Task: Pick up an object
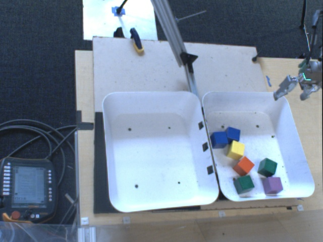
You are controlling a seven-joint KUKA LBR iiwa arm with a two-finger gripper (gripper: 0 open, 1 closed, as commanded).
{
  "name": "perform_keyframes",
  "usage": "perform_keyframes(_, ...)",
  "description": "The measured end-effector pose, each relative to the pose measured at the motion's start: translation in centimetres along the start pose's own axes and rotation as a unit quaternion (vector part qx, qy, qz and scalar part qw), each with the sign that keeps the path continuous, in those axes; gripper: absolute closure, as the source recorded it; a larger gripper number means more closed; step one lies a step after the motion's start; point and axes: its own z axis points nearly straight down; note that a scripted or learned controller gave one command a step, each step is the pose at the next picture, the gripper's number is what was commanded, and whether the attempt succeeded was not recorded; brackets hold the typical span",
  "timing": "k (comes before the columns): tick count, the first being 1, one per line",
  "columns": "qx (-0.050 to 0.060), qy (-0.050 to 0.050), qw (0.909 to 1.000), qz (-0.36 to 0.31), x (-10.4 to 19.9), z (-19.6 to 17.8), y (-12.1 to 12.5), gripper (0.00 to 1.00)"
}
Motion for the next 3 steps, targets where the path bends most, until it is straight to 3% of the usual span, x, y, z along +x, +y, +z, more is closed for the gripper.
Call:
perform_keyframes(1,-0.002,-0.001,1.0000,-0.001,0.0,-0.3,0.1,0.00)
perform_keyframes(3,0.000,0.000,1.0000,0.000,0.1,12.1,0.6,0.00)
